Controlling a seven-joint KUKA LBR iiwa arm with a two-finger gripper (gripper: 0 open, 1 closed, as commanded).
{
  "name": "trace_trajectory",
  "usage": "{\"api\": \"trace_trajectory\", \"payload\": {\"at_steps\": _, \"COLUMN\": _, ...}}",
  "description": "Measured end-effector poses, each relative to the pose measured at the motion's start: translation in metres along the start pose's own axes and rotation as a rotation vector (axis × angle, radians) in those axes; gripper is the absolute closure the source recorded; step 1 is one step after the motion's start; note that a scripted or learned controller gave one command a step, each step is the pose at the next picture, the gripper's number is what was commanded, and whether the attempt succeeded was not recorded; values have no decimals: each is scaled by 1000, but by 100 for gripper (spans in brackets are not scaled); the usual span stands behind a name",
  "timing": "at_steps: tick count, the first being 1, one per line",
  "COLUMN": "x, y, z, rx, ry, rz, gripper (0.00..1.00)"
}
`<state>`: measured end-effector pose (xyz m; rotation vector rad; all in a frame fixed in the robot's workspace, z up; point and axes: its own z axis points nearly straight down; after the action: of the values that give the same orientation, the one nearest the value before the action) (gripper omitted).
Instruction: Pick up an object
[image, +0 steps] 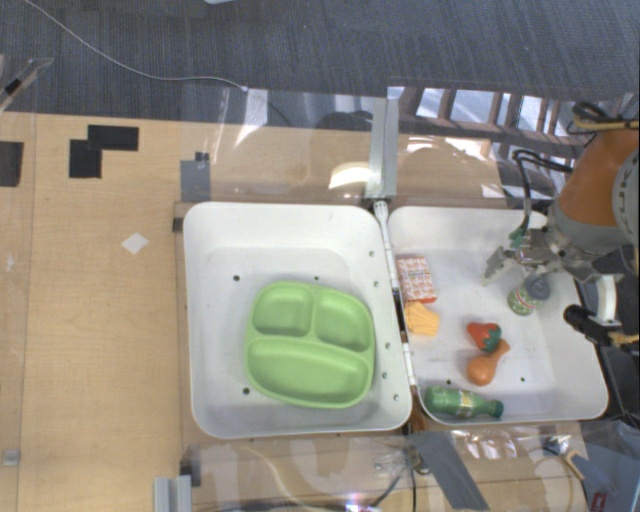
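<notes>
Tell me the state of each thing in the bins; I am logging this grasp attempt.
Green divided plate: flat in the left bin, compartments bare.
Green bottle: lying on its side in the right bin.
Snack packet: lying flat.
Strawberry: resting loose.
Small green can: under the gripper, grasp unclear.

Grey arm (600, 225), orange band above wrist, black cables, metallic claw (515, 262).

Bright, even overhead light; glare on clear panel (350, 175) behind bins; soft shadows, sharp focus.
</notes>
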<state>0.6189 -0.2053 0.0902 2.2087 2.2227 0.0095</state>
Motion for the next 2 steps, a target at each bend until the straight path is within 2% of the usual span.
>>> {"api": "trace_trajectory", "payload": {"at_steps": 1, "x": 44, "y": -95, "z": -4, "rx": -7, "ry": 0, "rz": 3, "gripper": 0}}
{"api": "trace_trajectory", "payload": {"at_steps": 2, "x": 47, "y": -91, "z": -16, "rx": -14, "ry": 3, "rz": -1, "gripper": 100}}
